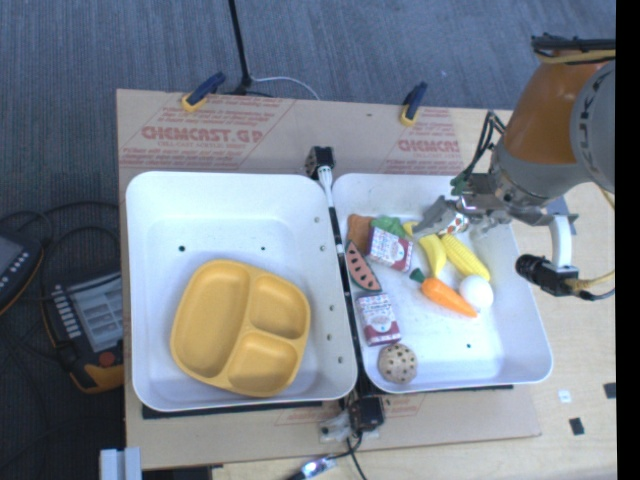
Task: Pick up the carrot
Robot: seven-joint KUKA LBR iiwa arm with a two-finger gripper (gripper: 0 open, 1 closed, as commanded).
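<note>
one carrot (447, 297) lies in the right bin (520, 363), touching the egg (476, 293); the tool (452, 215) hovers above the carrot, fingers spread, pinching nothing.

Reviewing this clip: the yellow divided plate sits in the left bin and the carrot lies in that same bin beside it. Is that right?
Not quite. The camera view shows the carrot in the right bin, among the other toy foods, next to the white egg. The yellow divided plate is indeed in the left bin.
</note>
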